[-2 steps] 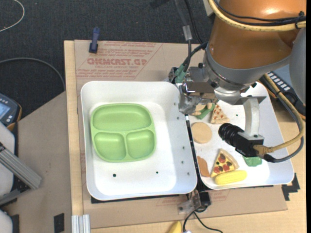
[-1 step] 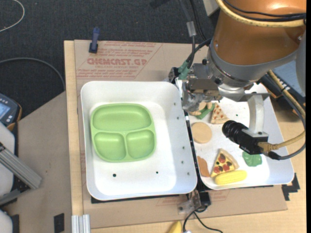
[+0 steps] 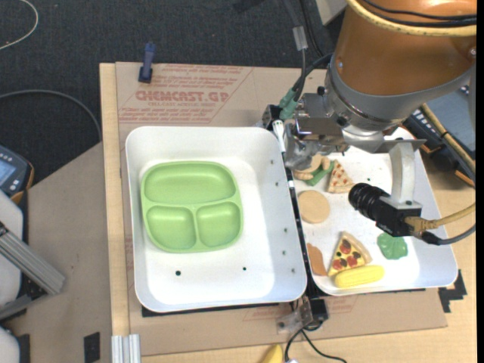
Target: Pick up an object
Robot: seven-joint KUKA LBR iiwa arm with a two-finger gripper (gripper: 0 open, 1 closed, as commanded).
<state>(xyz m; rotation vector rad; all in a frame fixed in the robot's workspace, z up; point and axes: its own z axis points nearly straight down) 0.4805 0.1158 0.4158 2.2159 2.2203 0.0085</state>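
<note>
Tool (image 3: pixel 311 156) low at upper left corner of right bin (image 3: pixel 435 267), over a toy pretzel (image 3: pixel 308 174) and small pizza slice (image 3: pixel 338 178); jaw state can't be told, wrist blocks it. Round cracker (image 3: pixel 313 206) just below. Pieces look like light, rigid, slick plastic; pinch across narrow edges. Green divided plate (image 3: pixel 192 205) in left bin.

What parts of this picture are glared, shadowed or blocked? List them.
Camera view: bright highlights streak the arm's orange band; lighting over the left bin is even, with soft shading in the green divided plate's wells; the arm's bulk covers the right bin's far corner and shades the toy food around the gripper; the pizza slice and yellow corn stay sharp.
</note>
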